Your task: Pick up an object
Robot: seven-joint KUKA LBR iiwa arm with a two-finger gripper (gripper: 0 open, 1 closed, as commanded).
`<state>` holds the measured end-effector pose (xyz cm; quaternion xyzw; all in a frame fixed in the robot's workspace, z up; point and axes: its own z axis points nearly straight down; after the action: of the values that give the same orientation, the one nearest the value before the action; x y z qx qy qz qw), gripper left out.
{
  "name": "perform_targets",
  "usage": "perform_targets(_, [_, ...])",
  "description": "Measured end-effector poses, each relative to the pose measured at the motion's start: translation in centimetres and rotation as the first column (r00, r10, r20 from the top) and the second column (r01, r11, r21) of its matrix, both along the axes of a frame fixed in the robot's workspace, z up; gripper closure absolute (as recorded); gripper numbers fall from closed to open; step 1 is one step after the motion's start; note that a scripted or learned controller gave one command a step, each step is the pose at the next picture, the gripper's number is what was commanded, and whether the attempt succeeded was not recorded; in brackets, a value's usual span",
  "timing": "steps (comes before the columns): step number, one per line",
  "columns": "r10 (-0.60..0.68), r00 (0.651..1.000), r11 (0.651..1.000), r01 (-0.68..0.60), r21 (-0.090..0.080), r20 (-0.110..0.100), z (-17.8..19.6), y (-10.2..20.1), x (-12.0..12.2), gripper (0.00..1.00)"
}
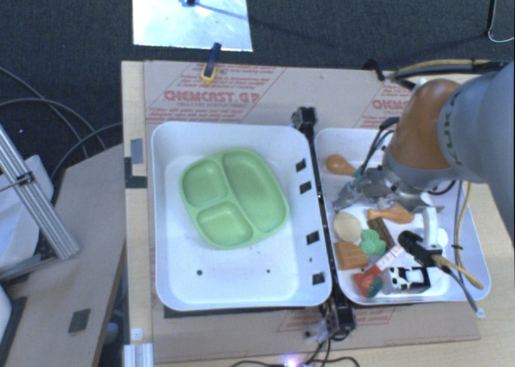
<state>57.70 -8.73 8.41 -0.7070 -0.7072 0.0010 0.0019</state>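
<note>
Objects for picking lie crowded in the right bin (pixel 481 273), at its near end. Nearest the camera sit a red, strawberry-like piece (pixel 368 282) and a black-and-white block (pixel 409 278), close together by the bin's front wall. Just behind them come a tan wedge (pixel 350 254), a green leafy piece (pixel 372 242) and a black-handled utensil (pixel 422 249) that slants toward the right wall. A pale egg-shaped item (pixel 348 225) rests beyond the wedge, beside the divider between the bins, and an orange carrot-like piece (pixel 394 215) lies to its right. Over this part hangs the tool (pixel 364 190), low above the toys; whether its jaws are open or closed cannot be told, and nothing can be seen gripped in it. Farther back in the same bin lies an orange drumstick shape (pixel 340 166), apart from the rest. The grey arm (pixel 475 128) with its orange band (pixel 418 128) comes in from the right. In the left bin (pixel 165 273) a green divided plate (pixel 234 196) lies flat near the middle. Both bins stand on the bench (pixel 265 88), whose far part shows printed red lettering, with a small blue-and-yellow object (pixel 211 63) at its back edge.
</note>
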Motion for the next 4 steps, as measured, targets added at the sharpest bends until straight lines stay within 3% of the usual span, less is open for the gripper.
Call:
perform_targets(1, [0.004,1.0,1.0,-0.004,-0.001,0.008,0.1,-0.1,2.9,0.0])
perform_targets(2, [0.009,1.0,1.0,-0.009,0.002,0.009,10.6,6.8,-2.9,0.0])
perform_targets(3, [0.005,1.0,1.0,-0.005,0.0,0.009,11.1,6.4,-2.7,1.0])
perform_targets(4, [0.002,1.0,1.0,-0.002,0.001,-0.001,9.9,9.0,-9.3,1.0])
